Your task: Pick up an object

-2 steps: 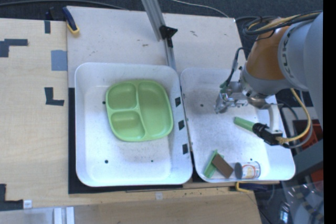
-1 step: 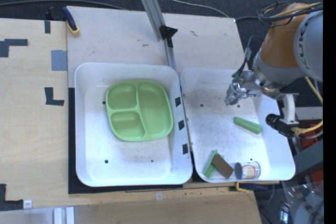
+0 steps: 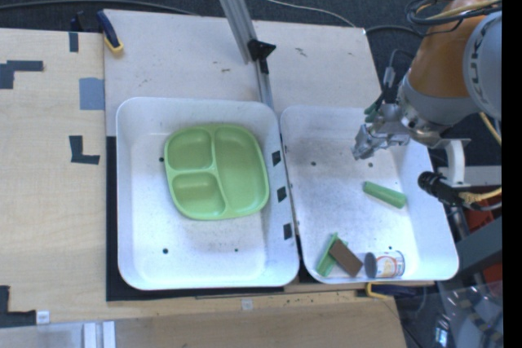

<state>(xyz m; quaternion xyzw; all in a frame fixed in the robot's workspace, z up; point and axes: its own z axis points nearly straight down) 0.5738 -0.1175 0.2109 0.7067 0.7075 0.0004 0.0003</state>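
So the gripper (image 3: 364, 149) hangs over the right bin (image 3: 432, 257) at about 1 o'clock, blurry enough that I can't tell its state. Green stick (image 3: 384, 194) lies loose at 3 o'clock. Brown block (image 3: 345, 258) half covers a green piece (image 3: 328, 254) at 6 o'clock, beside a small can (image 3: 385, 265). Green divided plate (image 3: 217, 171) sits in the left bin (image 3: 139, 257).

**What I can't make out**

My grey two-finger gripper (image 3: 364, 147) is too blurred to read its fingers. My orange-banded arm (image 3: 457, 69) runs off the right edge. The small round labelled object (image 3: 385, 265) is too small to identify.
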